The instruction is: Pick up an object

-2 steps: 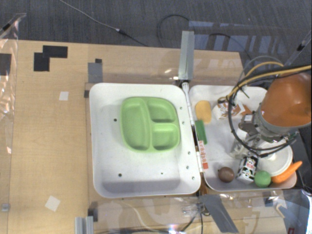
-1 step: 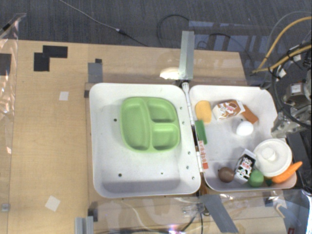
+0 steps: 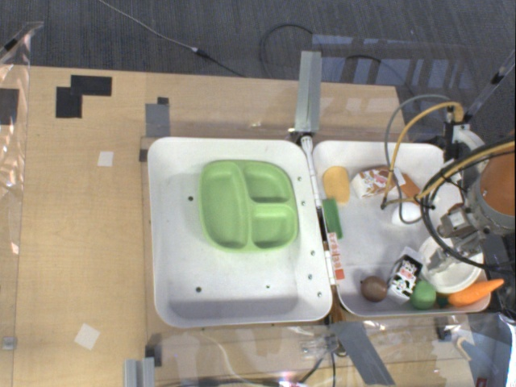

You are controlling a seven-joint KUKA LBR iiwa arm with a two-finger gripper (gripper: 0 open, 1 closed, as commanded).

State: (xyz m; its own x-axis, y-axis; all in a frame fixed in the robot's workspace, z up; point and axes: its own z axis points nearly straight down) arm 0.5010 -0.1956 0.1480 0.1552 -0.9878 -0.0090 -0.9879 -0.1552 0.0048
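Camera view, looking down at a slant: we find the claw [image 3: 451, 244] at the right bin's right side, wrapped in yellow and black cables; we cannot tell its state or whether it has hold of anything. Just below it sits a white bowl [image 3: 453, 272], with an orange carrot [image 3: 470, 295] against the bin's lower right corner. Beside these lie a green ball [image 3: 423, 296], a black-and-white carton [image 3: 405, 276] and a brown ball [image 3: 372, 288]. Higher up we note a yellow piece [image 3: 336, 184], a red-and-white packet [image 3: 372, 183] and a green stick [image 3: 331, 218] along the left wall. The right bin [image 3: 363, 248] touches the left bin [image 3: 173, 240], which holds a green divided tray [image 3: 246, 205]. Both rest on a pale wooden counter [image 3: 81, 240] bearing black tape marks [image 3: 81, 93]; dark carpet [image 3: 201, 10] lies beyond.
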